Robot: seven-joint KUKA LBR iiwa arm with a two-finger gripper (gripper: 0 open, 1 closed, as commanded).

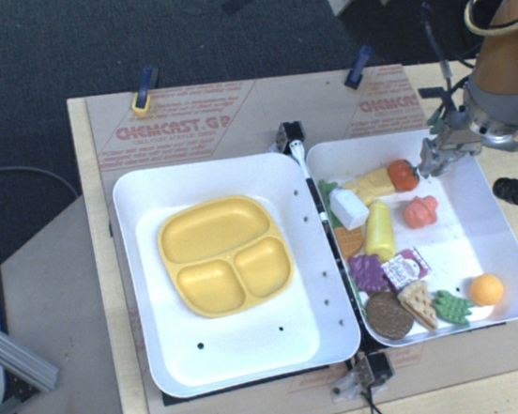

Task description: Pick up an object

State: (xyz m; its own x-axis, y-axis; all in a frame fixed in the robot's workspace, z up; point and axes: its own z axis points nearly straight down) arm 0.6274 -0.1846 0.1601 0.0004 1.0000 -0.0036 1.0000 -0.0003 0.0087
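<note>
The right bin (486,209) holds several toy foods. A red-orange piece (403,176) lies at the back beside a pale yellow piece (368,186). A pinkish-red piece (420,212) lies just in front of them. My gripper (431,162) hangs over the bin's back right part, immediately right of the red-orange piece and very close to it. I see nothing held in it. Toward the bin's left wall lie a white block (347,207) and a yellow bottle (377,229).
The front of the right bin holds purple grapes (369,272), a small carton (405,268), a brown cookie (388,315), a wedge slice (418,303), a green piece (452,306) and an orange ball (486,290). The left bin (147,292) holds a yellow divided plate (224,253).
</note>
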